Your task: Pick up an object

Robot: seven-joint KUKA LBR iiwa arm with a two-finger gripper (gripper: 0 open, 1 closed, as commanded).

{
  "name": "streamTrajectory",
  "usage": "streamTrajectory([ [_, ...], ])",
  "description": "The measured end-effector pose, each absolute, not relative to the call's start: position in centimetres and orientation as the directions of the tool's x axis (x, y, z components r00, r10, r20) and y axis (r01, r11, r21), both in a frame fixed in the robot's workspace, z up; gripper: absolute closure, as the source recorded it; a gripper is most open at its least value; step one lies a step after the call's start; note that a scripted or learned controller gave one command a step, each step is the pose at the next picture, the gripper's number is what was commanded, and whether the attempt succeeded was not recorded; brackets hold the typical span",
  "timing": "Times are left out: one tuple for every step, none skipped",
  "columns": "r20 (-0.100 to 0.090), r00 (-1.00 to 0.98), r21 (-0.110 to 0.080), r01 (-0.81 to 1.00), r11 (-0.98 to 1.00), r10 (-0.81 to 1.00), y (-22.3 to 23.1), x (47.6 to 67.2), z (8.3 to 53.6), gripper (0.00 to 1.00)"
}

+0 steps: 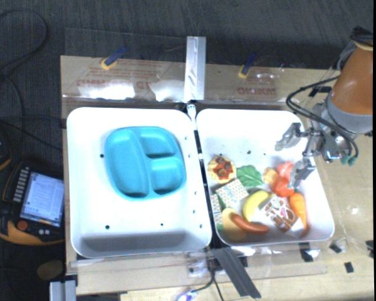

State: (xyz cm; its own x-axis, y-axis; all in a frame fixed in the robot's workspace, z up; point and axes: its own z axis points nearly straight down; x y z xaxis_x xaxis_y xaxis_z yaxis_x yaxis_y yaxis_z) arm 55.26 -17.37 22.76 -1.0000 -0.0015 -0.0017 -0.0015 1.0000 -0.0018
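Gripper (pixel 299 150), fingers spread with nothing between them, above the right bin's (pixel 238 121) crowded toy food (pixel 257 202): risk of closing between neighbouring pieces, or nudging them aside.

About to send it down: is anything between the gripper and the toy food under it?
Nothing visible. The gripper hangs over the right bin, just above the red piece and the carrot at the pile's right end. Those pieces lie packed together, so neighbours crowd any grasp.

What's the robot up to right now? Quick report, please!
Pincer open, holding nothing, over right bin. Toy food pile below it, untouched. Blue tray in left bin. Nothing blocking.
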Motion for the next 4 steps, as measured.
streamTrajectory([
  [-0.002, -0.925, -0.003, 0.381, 0.925, 0.381, -20.9, 54.2, 13.4, 0.00],
  [-0.004, -0.915, -0.002, 0.404, 0.915, 0.404, -20.3, 51.9, 26.5, 0.00],
  [0.000, -0.881, -0.002, 0.473, 0.881, 0.473, -16.5, 52.4, 15.7, 0.00],
  [-0.014, -0.980, -0.003, 0.200, 0.980, 0.200, -16.2, 53.6, 9.3, 0.00],
])
